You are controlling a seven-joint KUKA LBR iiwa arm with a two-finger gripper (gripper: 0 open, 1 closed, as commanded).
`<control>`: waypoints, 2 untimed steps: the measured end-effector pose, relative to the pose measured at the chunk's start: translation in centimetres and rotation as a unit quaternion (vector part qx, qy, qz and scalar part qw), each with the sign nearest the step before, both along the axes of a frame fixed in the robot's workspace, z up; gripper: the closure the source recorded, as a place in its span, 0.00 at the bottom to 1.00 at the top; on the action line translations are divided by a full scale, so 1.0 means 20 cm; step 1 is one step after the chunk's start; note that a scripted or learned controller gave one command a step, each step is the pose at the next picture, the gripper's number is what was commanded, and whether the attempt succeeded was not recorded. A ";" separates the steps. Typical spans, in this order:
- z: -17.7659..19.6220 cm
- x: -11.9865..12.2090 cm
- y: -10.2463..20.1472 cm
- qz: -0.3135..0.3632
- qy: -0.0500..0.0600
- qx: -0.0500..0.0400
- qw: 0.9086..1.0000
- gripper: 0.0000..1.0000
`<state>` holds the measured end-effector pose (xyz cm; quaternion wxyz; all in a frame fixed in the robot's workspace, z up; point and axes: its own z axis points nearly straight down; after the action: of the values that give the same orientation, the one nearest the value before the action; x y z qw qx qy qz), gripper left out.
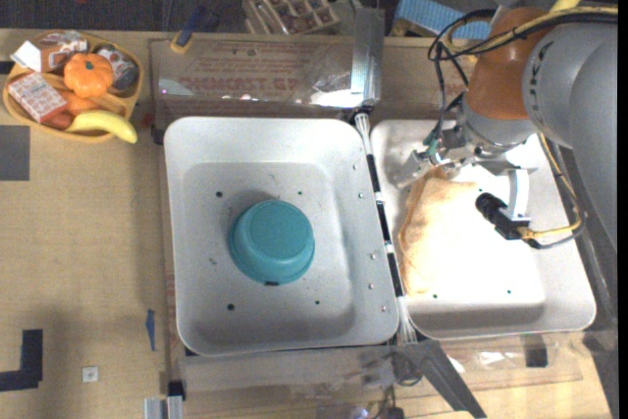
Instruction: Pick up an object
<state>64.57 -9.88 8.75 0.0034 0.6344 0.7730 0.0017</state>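
Observation:
A tan, cloth-like sheet (430, 233) lies in the left half of the right bin (561, 301), its upper end bunched near the bin's far wall. My gripper (444, 155) hangs right over that upper end, at or just above the sheet, and the grey wrist with its orange band (502, 78) covers it from above. Whether the sheet is gripped is hidden. A teal bowl (273, 241) sits upside down in the middle of the left bin (196, 144), well left of the gripper.
A black connector on a yellow cable (497, 215) hangs from the arm over the right bin. Behind the left bin stands a clear plastic box (260, 74). A basket of toy food (71, 93) rests on the bench at the far left.

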 end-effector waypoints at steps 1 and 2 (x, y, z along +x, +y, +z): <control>0.06 0.01 0.00 -0.001 -0.003 0.000 1.000 1.00; 0.06 0.01 0.00 -0.001 -0.003 0.000 1.000 0.00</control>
<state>64.73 -9.96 9.97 0.0060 0.6352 0.7723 0.0039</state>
